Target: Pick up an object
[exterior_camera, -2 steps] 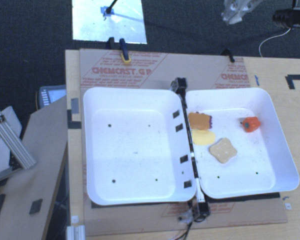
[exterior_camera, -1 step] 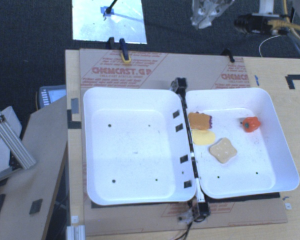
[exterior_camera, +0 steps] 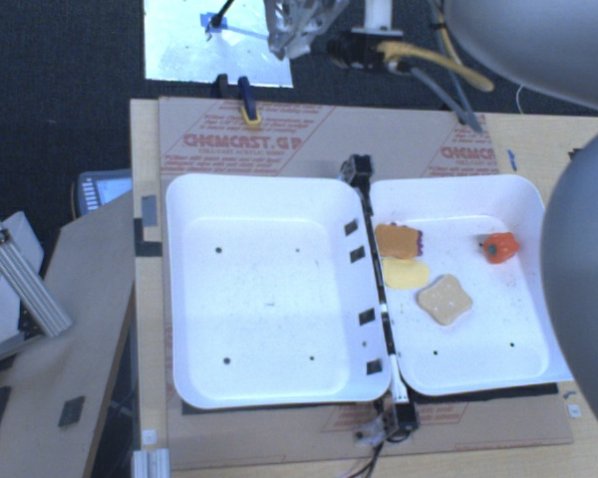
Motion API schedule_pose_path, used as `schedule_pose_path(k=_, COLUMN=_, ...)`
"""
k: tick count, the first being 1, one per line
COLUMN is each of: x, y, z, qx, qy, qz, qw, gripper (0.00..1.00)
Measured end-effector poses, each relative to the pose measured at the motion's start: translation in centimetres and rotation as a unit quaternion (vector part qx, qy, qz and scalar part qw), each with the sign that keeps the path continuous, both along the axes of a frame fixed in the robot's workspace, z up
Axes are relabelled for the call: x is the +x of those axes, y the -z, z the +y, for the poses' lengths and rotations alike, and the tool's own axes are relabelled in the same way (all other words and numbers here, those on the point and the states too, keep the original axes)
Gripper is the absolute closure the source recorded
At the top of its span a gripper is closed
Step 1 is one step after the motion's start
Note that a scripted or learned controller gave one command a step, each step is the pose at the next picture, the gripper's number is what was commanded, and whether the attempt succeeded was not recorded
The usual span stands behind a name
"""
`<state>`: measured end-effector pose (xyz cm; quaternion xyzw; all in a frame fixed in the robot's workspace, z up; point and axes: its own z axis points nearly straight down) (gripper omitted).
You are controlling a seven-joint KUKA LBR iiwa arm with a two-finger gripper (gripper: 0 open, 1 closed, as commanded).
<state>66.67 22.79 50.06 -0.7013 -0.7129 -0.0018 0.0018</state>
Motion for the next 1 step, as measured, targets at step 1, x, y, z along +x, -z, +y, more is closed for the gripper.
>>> schedule_pose_path(k=1, x=0.16, y=-2.39, z=0.68, qx=-0.0015, qy=0.005, qz=-0.002, qw=1.0, gripper=1.0)
